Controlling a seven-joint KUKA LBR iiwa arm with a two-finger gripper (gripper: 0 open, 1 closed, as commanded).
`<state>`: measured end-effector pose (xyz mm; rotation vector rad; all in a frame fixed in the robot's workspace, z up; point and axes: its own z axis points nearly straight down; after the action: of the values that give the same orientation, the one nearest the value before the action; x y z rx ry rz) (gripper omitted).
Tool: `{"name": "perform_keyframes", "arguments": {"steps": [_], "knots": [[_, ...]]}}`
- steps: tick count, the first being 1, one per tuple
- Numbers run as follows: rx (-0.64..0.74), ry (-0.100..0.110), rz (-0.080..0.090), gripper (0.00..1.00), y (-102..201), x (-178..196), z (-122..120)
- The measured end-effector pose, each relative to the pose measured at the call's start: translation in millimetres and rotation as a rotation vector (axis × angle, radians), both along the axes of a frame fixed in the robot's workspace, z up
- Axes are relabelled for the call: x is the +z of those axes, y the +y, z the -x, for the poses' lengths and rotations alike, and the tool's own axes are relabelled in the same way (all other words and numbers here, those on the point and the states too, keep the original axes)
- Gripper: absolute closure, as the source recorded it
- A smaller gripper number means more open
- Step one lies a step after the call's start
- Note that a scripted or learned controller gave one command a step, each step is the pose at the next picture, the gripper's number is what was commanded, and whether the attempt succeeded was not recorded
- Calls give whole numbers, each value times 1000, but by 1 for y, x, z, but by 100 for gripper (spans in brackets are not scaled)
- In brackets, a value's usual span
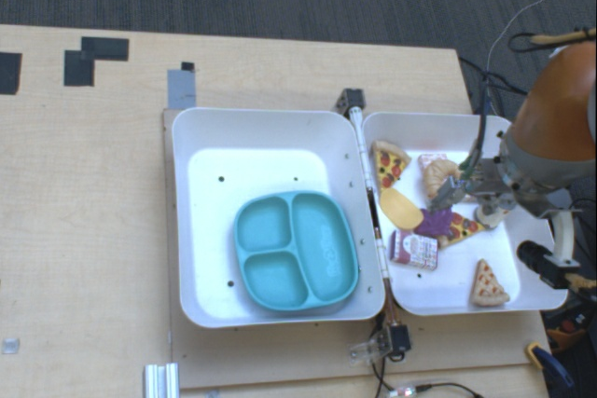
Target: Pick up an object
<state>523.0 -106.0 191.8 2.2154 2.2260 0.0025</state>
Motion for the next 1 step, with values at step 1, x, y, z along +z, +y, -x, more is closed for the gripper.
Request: {"name": "perform_keyframes", "arguments": {"steps": [1], "knots": [[0, -11, 2, 0, 10, -102, -40]]}}
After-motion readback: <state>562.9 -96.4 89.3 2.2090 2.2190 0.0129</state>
